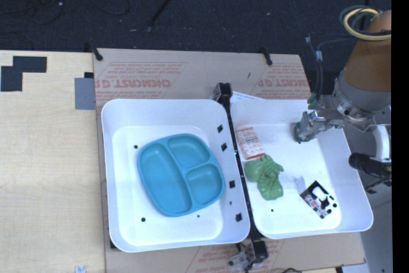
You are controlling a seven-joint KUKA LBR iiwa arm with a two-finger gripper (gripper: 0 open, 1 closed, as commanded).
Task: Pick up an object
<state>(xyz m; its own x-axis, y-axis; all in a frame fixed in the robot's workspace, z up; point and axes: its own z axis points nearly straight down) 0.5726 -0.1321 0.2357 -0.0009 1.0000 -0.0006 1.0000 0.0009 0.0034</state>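
Observation:
In the right bin [358, 217] lie a crumpled green cloth [266, 176], a small red-and-white packet [249, 142] near the divider, and a black-and-white patterned item [319, 198] towards the front right. My gripper [305, 130] hangs over the bin's back right part, above bare white floor, to the right of the packet and behind the patterned item. Nothing shows between its fingers.
The left bin [121, 201] holds a blue divided plate [180, 172]. A black clip strip [231, 163] runs between the two bins. Cardboard [153, 77] lies under both bins, with pale wooden bench [45, 163] to the left and the arm's grey and orange body [367, 67] at the right.

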